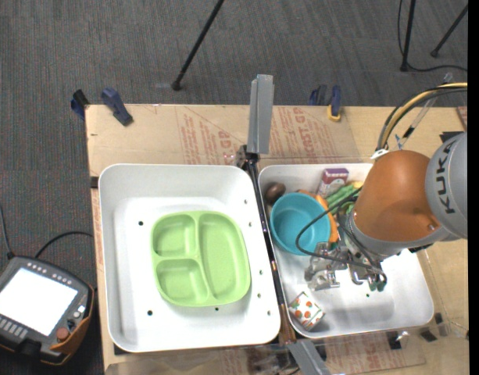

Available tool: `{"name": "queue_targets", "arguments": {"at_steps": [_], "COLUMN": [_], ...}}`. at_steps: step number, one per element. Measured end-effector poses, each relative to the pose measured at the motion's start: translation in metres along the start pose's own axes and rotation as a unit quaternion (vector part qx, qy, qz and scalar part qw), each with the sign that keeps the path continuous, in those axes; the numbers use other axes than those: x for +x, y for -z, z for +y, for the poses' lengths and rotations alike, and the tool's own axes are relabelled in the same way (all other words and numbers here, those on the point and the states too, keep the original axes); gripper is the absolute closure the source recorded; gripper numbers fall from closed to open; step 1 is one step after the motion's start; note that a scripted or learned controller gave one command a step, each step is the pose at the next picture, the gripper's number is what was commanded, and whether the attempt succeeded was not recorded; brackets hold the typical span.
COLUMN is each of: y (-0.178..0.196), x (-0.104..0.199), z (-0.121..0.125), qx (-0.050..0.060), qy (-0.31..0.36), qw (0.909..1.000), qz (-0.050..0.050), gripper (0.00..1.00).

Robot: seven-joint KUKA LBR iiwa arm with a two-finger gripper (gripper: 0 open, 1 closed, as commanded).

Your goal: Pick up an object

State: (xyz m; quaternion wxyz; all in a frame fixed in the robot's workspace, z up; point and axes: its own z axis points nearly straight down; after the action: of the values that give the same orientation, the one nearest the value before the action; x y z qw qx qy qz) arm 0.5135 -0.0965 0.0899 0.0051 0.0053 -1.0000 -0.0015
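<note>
My gripper (pixel 331 276) hangs low over the middle of the right bin (pixel 407 307), under the arm's orange band (pixel 395 198). A blue bowl (pixel 300 221) sits just to its upper left, with a brown round object (pixel 274 191) beside the bowl's far rim. Green and orange pieces (pixel 341 196) and a small purple-and-white box (pixel 334 176) lie at the bin's back, partly hidden by the arm. A small white box with orange dots (pixel 306 309) lies near the bin's front left corner. Nothing visible sits between the fingers.
The left bin (pixel 122 209) holds a light green divided plate (pixel 200 258). A grey vertical post (pixel 260 119) stands behind the seam between the bins. Clamps sit on the bench's back edge. A teach pendant (pixel 36 307) lies on the floor at lower left.
</note>
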Motion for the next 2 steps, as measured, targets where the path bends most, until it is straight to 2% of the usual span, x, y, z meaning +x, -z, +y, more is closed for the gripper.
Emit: {"name": "queue_targets", "arguments": {"at_steps": [1, 2], "y": [0.099, 0.152], "x": [-0.052, -0.05], "z": [0.021, 0.049], "qx": [0.0, 0.0], "qy": [-0.11, -0.182], "qw": [0.994, 0.9832], "qz": [-0.008, -0.006], "gripper": [1.0, 1.0]}}
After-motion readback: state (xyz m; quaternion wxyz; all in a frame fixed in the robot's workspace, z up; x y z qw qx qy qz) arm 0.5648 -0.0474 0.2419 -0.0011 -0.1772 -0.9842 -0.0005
